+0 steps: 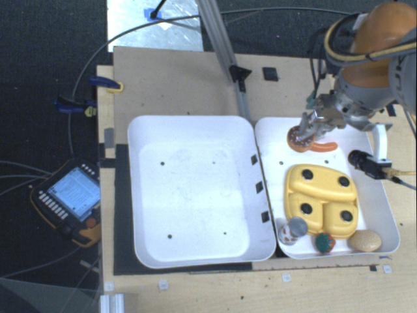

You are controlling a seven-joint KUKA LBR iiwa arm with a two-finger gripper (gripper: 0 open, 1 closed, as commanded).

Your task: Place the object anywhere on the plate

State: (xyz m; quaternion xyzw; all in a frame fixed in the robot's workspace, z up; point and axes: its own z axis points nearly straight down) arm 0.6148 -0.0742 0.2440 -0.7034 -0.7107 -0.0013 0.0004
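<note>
Camera view gives you the bench from above, so start at its near edge. At 5 o'clock in the right bin point(391, 237) you see three small things in a row along the near wall: a grey-and-white piece point(291, 229), a green-and-red ball point(324, 242) and a tan lump point(365, 240). Just beyond them, touching or nearly so, lies the yellow plate point(322, 197), a sectioned one with dark dots in its wells. The left bin point(189, 194) sits beside it at 9 o'clock, their walls meeting in the middle.

Farther back, at 12 o'clock from the plate and apart from it, you find the brown object point(299, 139) against the far part of the right bin, with an orange sausage point(322, 147) touching its 3 o'clock side. The gripper point(309, 126) hangs right over the brown object, its tip on or just above it; you cannot tell from here how its tool is set, nor whether it pinches anything. The arm point(374, 51) rises from it toward 1 o'clock. Off the bench at 9 o'clock lies a pendant point(70, 197).
</note>
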